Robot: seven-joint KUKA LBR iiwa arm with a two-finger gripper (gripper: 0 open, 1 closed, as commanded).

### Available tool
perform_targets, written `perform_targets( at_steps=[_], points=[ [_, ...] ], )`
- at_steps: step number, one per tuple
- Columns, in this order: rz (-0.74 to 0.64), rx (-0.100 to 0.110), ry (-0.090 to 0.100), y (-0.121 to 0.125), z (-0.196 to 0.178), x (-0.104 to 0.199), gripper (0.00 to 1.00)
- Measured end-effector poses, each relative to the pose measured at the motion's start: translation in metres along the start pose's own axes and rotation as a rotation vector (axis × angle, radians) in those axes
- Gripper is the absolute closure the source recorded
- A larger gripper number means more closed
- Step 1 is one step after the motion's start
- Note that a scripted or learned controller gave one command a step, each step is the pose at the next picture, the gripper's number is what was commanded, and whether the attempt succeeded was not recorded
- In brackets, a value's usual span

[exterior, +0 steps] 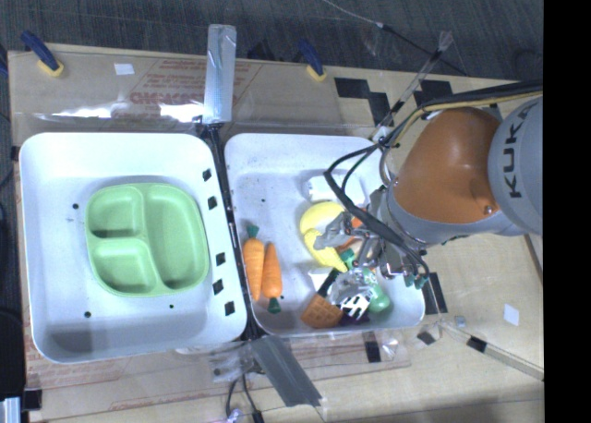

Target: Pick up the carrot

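Two orange carrots (261, 269) lie side by side near the left wall of the right bin (277, 158), their green tops pointing to the back. My gripper (358, 275) hangs low over the front right of that bin, to the right of the carrots and apart from them, above a heap of toy food. Cables and the wrist hide its fingertips.
A yellow lemon-like toy (320, 223) lies just left of the gripper. A brown wedge (322, 312), a green piece (379, 302) and a dark piece sit under it by the front wall. The left bin (46, 227) holds a green divided plate (146, 237).
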State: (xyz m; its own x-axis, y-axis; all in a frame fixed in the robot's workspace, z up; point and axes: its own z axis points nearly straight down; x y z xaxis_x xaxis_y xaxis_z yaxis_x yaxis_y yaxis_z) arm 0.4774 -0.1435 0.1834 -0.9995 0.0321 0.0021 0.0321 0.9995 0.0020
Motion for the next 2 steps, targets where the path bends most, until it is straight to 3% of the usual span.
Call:
perform_targets(
  at_steps=[1, 2],
  points=[
    [-0.015, 0.006, -0.025, 0.050, 0.081, -0.005, 0.00],
    [0.093, 0.003, -0.029, 0.046, 0.081, -0.093, 0.00]
  ],
)
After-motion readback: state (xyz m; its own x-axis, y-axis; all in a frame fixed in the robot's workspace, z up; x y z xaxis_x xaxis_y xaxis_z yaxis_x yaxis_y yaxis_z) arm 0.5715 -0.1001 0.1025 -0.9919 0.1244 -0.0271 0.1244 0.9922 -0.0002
